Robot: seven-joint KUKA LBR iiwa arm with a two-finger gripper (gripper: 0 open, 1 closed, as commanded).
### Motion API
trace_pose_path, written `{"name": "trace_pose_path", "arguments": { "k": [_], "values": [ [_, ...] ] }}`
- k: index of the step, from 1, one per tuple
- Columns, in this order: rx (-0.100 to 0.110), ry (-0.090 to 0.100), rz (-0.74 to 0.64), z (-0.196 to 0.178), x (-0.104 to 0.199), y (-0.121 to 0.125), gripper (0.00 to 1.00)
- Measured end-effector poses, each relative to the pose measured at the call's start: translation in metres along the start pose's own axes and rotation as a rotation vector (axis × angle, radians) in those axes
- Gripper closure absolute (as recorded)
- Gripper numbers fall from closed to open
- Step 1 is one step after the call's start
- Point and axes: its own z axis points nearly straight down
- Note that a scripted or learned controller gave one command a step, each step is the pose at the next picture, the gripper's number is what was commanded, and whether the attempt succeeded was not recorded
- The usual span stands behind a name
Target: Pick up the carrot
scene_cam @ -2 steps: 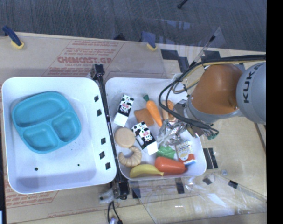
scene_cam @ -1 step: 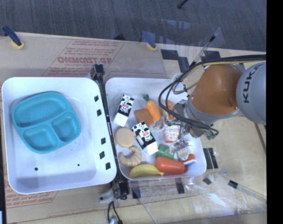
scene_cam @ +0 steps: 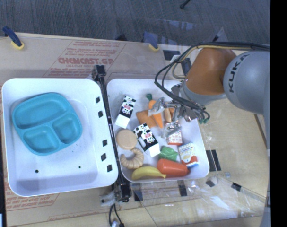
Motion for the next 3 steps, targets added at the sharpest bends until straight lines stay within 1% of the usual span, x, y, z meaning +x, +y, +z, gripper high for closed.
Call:
{"name": "trace_pose_path", "arguments": {
  "k": [1, 2, 3],
  "values": [
    [0.004, -0.005, -0.003, -0.012, -0.002, 0.0, 1.0],
    [-0.003, 0.005, -0.318, -0.014, 0.064, 0.04, 1.0],
    [0.005, -0.007, -0.359, -0.111, 0.058, 0.122, 1.0]
  ]
}}
